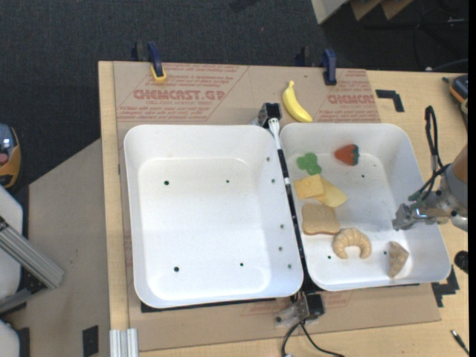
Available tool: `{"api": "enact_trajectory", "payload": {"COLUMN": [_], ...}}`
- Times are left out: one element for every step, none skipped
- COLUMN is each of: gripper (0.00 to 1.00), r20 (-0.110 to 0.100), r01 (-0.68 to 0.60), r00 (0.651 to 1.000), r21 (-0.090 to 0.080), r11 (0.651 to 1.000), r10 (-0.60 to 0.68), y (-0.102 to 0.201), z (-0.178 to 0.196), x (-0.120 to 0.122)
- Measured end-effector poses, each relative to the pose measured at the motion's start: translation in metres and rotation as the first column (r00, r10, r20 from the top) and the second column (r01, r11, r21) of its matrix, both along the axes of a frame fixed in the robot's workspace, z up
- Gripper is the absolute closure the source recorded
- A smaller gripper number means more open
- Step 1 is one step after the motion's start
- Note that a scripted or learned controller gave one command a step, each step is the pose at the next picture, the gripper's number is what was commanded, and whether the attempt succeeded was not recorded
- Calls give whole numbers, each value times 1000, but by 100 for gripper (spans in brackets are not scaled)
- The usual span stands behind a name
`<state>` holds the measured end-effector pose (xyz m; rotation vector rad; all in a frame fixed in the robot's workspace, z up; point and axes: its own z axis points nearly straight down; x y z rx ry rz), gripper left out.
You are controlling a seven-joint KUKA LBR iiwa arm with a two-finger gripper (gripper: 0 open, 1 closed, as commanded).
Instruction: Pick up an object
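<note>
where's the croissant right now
The croissant lies in the right bin, toward its near edge, just below the bread slice and left of the small tan piece.

Lab: clamped bench board [223, 88], robot test bins [201, 207]

Croissant [352, 242] (beside bread [320, 219]) in right bin [387, 136]

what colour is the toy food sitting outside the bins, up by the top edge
Yellow: the curved plastic toy banana lies on the brown board just above the right white bin, seen best in the camera view.
</note>
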<state>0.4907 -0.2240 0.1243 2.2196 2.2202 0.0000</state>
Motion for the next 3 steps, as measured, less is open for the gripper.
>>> {"api": "enact_trajectory", "payload": {"gripper": [100, 100, 100], "r20": [-5, 16, -12], "r01": [1, -13, 6], "r00": [1000, 1000, 1000], "r21": [4, 0, 4], "r11": [1000, 1000, 1000], "r10": [-1, 13, -6], "y": [1, 95, 40], "z": [-38, 93, -30], "x": [-13, 46, -7]}}
